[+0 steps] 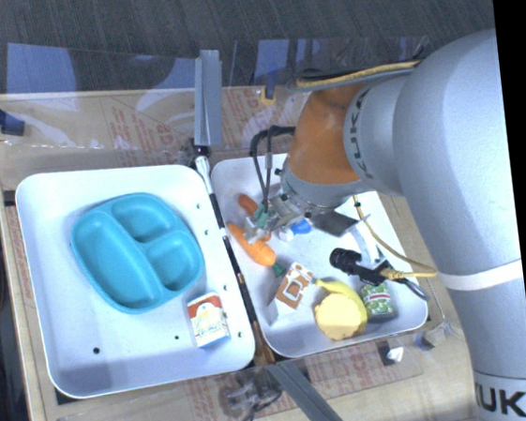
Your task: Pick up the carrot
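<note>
From my station I look down on a pale wooden bench (93, 130) with dark carpet behind it. The grey arm (443, 137) takes up the right side, its orange band bent over the right bin (296, 333). The left bin (47, 305) sits touching it, side by side. In the left bin lies a blue divided plate (140, 250), and near the bin's lower right corner stands a small red-and-white carton (208, 320). In the right bin, along the near wall, I see a yellow lemon-like fruit (339, 316), with a small green can (379, 303) just beside it on the right and a little brown-and-white box (293, 286) up to its left. The carrot (253, 244) lies in the right bin close to its left wall: orange, short and tapered, slanting from upper left to lower right. The gripper (269, 218) hangs just above and to the right of it, very near. I cannot tell from here how the pincer is set, or whether it touches the carrot.
</note>
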